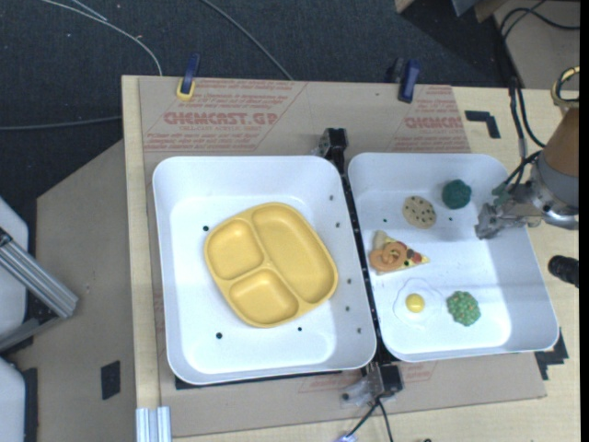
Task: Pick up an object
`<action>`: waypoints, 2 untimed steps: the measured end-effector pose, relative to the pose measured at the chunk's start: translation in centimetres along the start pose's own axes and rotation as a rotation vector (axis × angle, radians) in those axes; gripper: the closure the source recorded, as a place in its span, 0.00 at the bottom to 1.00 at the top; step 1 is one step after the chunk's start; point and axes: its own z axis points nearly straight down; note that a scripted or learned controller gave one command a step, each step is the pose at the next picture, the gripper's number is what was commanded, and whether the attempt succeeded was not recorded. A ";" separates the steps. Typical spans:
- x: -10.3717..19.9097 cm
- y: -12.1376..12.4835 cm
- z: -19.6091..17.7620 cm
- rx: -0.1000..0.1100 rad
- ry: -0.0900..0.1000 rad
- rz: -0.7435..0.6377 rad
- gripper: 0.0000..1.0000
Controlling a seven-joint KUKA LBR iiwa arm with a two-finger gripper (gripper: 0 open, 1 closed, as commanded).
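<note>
The right bin point(515, 274) holds a round speckled cookie point(419, 211), a dark green ball-like item point(456, 192), a pizza slice point(396, 256), a fried egg point(416, 302) and a green broccoli piece point(464, 308). My gripper point(492, 221) hangs at the bin's right rim, just right of the green ball and apart from it. Nothing shows between its tips. The arm comes in from the right edge.
A yellow three-compartment plate point(269, 263) lies in the left bin point(175, 247). Blue clamps point(189, 74) point(407, 77) sit at the board's far edge. A black divider bracket point(334, 142) stands between the bins.
</note>
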 end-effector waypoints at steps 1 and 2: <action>-0.3 0.2 -6.4 -0.006 -0.003 -0.001 1.00; -0.3 0.3 -8.1 -0.003 -0.002 -0.001 1.00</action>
